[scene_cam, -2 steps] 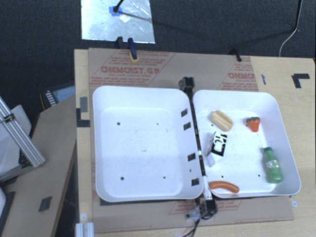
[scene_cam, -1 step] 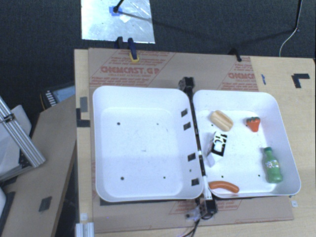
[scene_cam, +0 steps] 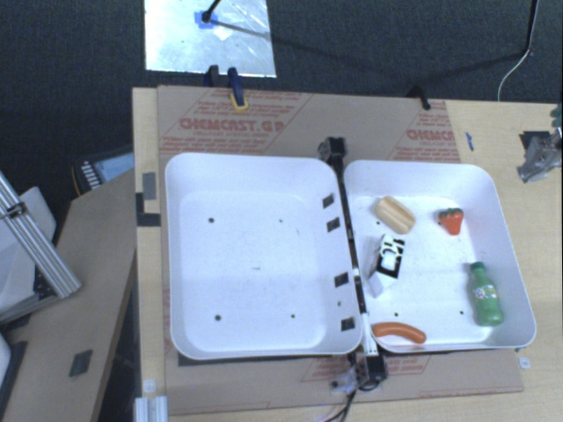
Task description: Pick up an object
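toys: bun, strawberry, green bottle, hot dog in right bin | fingers: 3 o'clock, can't tell open or closed | risk: hot dog at 6 o'clock wall, fingers may bump rim

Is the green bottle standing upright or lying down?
Lying down: the green bottle rests on its side on the right bin's floor, cap pointing to the far rim.

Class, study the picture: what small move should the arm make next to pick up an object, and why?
Probably swing the gripper left and down over the right bin, because it sits at the right edge outside the bin, while the green bottle lies nearest, apart from other items.
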`<act>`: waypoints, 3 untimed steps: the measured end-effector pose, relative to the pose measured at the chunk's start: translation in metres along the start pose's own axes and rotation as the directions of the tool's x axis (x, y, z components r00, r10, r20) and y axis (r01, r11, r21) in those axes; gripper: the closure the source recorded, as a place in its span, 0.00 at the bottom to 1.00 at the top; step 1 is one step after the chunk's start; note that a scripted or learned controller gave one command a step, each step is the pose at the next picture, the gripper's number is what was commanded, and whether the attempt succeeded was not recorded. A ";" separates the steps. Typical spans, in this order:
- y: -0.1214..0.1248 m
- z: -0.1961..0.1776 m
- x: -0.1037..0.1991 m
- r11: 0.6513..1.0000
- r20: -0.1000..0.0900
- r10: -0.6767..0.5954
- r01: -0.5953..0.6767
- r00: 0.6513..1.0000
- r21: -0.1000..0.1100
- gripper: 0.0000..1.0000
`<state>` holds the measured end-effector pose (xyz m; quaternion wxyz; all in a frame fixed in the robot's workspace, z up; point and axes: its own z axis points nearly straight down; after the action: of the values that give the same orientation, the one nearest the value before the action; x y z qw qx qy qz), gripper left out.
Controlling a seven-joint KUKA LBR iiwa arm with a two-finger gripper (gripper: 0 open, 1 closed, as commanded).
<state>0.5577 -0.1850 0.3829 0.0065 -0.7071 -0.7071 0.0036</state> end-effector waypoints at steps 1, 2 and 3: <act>0.039 -0.162 0.019 0.999 0.010 -0.008 0.008 1.000 -0.036 1.00; 0.038 -0.165 0.018 1.000 0.008 -0.009 0.009 1.000 -0.023 1.00; 0.038 -0.176 0.019 1.000 0.009 -0.013 0.013 1.000 -0.026 1.00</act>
<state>0.5980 -0.1673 0.5586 -0.0058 -0.7025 -0.7117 -0.0027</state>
